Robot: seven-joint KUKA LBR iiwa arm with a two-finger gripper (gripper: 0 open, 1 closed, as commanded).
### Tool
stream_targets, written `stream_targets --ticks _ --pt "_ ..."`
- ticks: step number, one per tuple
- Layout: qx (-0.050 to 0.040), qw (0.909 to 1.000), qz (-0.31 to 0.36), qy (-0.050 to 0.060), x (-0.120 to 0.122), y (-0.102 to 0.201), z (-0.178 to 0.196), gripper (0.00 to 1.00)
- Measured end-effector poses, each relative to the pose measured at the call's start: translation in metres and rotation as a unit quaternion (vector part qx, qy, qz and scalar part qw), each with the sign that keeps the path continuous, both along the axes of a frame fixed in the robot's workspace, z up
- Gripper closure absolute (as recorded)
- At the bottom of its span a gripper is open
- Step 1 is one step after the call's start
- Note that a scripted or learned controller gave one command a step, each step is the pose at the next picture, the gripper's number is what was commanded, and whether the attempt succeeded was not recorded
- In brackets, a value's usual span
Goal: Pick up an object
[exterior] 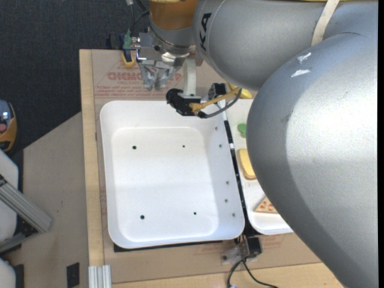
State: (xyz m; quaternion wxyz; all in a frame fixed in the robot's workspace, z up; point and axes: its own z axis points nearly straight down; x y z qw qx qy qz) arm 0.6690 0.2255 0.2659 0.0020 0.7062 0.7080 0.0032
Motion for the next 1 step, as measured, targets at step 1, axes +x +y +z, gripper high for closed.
stream_targets --ticks 1 --pt "-0.0022 1.0 -0.005 0.004 -0.005 -0.0922 0.0185 1.0"
